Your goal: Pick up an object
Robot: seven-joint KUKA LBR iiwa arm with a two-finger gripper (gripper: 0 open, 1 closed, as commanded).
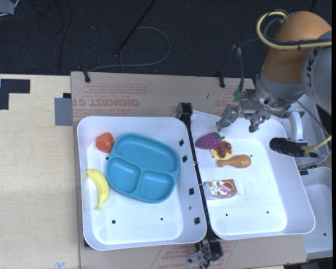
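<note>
Bench surface: pale wood-grain board, carrying a black stepped patch and a grey square near its far left. A brown cardboard sheet with red print lies on the bench under both bins. Behind the bench, the floor is dark, with loose cables across it.

Left bin: white and shallow. It holds a blue divided plate at centre, a red tomato just beside the plate's far-left edge, and a banana near the left wall.

Right bin: white and shallow, joined to the left bin along a black clip strip. It holds purple grapes near the far-left corner, a small red and yellow toy touching the grapes, a tan drumstick just beside that toy, and a flat red and white packet nearer the front.

Arm: grey with an orange band, entering from the right. The gripper hangs over the far edge of the right bin, close to the grapes. Its fingers are spread apart, with nothing between them.
</note>
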